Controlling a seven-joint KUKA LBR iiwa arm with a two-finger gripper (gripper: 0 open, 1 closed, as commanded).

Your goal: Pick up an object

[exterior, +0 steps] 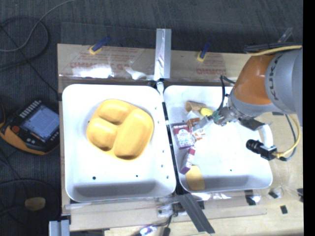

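Note:
The right bin (pixel 236 166) holds a small heap of objects along its left side. A tan cone-shaped piece (pixel 194 105) lies at the top, with a small yellow piece (pixel 205 112) just right of it. Below them lie a dark red and white packet (pixel 183 135), a purple wrapper (pixel 188 160) and a flat orange-yellow piece (pixel 195 178) at the bin's front wall. My gripper (pixel 203 125) reaches in from the right and sits low over the heap, its tip right beside the packet and the yellow piece. Nothing shows clearly between its tips.
The left bin (pixel 74 171) holds one large yellow lumpy object (pixel 119 128) near its middle. A clear plastic sheet with a metal divider strip (pixel 163 53) stands behind both bins. A handheld pendant (pixel 32 127) lies on the floor at the left.

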